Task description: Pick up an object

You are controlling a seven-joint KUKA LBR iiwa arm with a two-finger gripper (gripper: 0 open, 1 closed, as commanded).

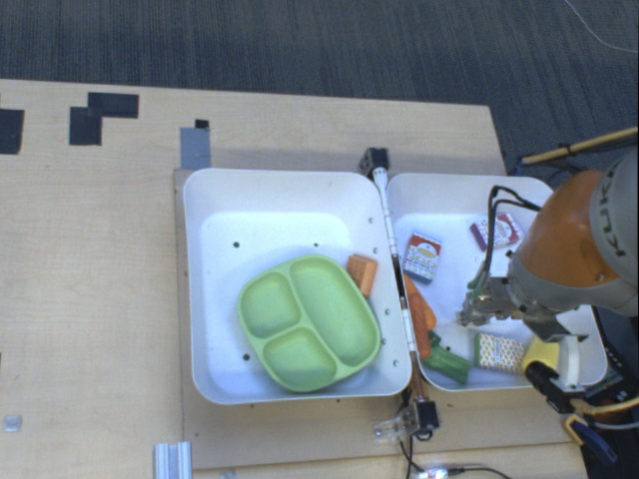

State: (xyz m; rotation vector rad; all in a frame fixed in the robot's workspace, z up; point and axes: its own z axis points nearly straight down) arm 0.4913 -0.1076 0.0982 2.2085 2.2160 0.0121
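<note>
Sitting in left bin (215, 267): green tray (308, 323).

Divided plate (310, 323) in left bin (215, 267), beside block (362, 271).

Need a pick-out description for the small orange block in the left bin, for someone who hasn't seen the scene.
Start at the left bin, the one holding the big green divided plate. Go to the plate's upper right edge, toward the divider between the two bins; the small orange block lies there against the plate's rim. It is the only orange thing in that bin; the orange carrot-like piece lies in the right bin.
</note>
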